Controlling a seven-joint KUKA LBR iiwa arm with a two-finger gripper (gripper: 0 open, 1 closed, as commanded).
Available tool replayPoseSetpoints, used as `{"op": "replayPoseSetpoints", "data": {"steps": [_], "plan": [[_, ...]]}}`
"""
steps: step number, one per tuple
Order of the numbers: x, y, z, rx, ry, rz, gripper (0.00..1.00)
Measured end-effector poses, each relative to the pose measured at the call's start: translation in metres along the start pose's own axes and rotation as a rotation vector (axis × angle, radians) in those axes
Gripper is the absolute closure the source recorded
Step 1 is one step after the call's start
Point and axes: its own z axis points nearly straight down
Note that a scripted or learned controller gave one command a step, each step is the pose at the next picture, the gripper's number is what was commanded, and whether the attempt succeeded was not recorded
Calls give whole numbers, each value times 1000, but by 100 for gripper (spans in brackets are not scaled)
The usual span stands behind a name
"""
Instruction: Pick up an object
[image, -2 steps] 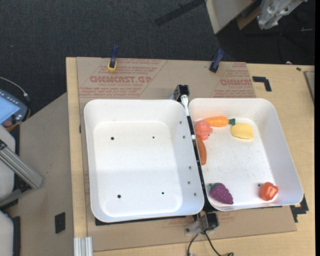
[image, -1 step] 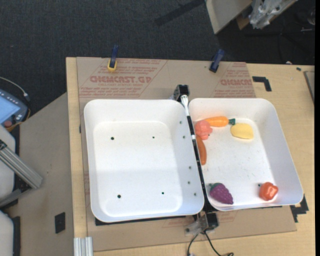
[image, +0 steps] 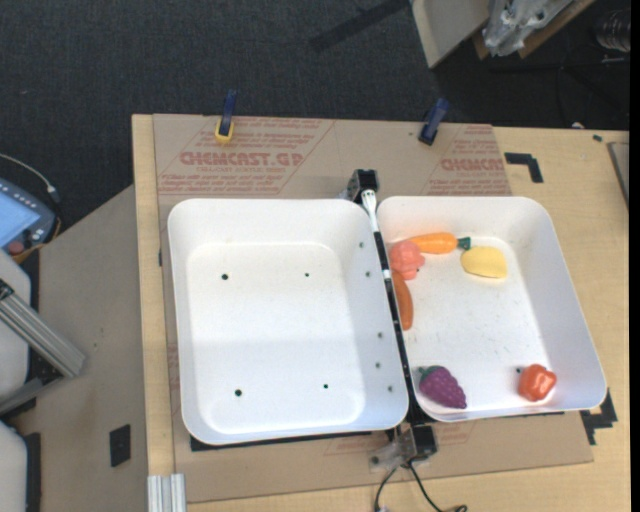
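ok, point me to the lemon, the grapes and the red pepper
lemon (image: 484, 263), camera view, middle of its yellow body
grapes (image: 443, 388), camera view, centre of the purple bunch
red pepper (image: 537, 383), camera view, middle of its red body

Only readable thing here is the red print on the brown cardboard sheet (image: 300, 150) under the bins: looks like "CHEMCAST GP" at the upper left, and the same wording again at the upper right, partly cut off by the right bin.

Two white bins (image: 560, 300) on cardboard sheet (image: 300, 150), blue clamps (image: 434, 121).
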Motion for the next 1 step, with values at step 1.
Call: {"op": "replayPoseSetpoints", "data": {"steps": [1], "plan": [[17,0,0,0,0,1,100]]}}
